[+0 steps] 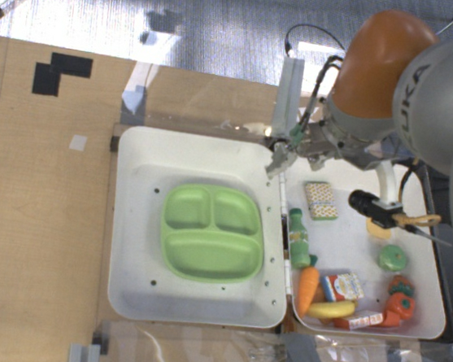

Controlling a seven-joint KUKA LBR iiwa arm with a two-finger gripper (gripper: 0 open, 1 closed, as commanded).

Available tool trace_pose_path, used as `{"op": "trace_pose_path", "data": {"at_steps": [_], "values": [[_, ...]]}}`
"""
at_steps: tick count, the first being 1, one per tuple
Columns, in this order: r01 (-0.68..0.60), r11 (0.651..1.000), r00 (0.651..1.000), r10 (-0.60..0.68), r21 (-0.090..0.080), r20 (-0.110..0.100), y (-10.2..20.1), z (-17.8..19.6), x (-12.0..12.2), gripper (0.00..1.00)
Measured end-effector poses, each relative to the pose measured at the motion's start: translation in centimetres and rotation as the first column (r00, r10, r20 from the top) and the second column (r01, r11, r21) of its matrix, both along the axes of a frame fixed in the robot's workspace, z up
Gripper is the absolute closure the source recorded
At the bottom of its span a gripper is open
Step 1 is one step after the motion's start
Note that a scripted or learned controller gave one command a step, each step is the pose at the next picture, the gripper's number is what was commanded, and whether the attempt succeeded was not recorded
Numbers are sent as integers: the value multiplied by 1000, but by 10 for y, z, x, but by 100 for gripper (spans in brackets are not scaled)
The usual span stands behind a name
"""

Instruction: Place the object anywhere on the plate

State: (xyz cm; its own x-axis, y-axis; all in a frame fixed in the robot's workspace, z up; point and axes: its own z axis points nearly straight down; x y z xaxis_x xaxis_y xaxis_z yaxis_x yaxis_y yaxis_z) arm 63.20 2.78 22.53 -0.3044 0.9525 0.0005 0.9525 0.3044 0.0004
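The gripper [281, 152] is seen hanging over the wall shared by the two bins, at the far end; whether it is open or closed cannot be told. The green plate [212, 234] is laid in the left bin [123, 286], nothing on it. The objects are gathered in the right bin [344, 227]: green bottle [297, 238], carrot [307, 288], banana [331, 309]. One piece should be picked squarely and carried clear of the wall, it is judged.
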Motion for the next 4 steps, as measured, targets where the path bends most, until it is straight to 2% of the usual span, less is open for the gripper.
{"op": "trace_pose_path", "data": {"at_steps": [1, 2, 3, 4], "values": [[-1, 1000, 1000, 1, 1, 1, 1, 8, 2, 100], [104, 995, 995, -104, 0, 1, 0, -43, 38, 100], [185, 983, 983, -185, 0, 2, 6, 5, 39, 100], [-45, 999, 999, 45, 0, 2, 77, 1, 38, 100]]}}
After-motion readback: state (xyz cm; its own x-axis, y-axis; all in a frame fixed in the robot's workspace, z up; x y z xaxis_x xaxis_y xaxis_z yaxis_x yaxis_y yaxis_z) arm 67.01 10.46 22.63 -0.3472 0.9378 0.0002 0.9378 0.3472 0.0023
